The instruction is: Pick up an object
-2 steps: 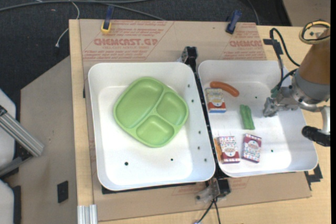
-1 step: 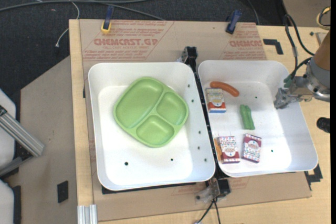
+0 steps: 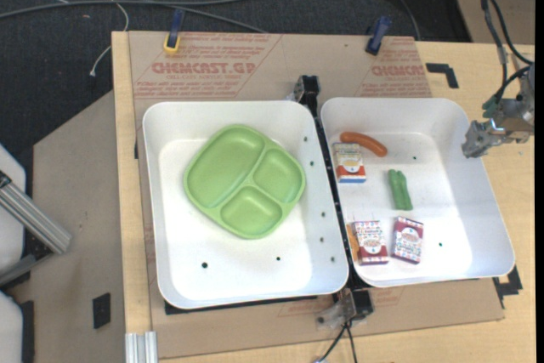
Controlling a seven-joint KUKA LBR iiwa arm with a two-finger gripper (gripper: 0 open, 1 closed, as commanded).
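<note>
The right bin (image 3: pixel 476 208) holds several small items: an orange sausage (image 3: pixel 364 144), a white and orange carton (image 3: pixel 349 163), a green pod-like piece (image 3: pixel 399 189), and two red snack boxes (image 3: pixel 369 241) (image 3: pixel 408 240) side by side near the front. My gripper (image 3: pixel 481 138) hangs at the bin's far right rim, to the right of all these items and touching none of them. It is small and partly cut off by the frame's edge.
The left bin (image 3: pixel 170 251) holds a light green divided plate (image 3: pixel 245 180). Black brackets (image 3: pixel 307 87) sit between the two bins. Blue clamps (image 3: pixel 378 35) pin the cardboard sheet at the back. Cables run along the right edge.
</note>
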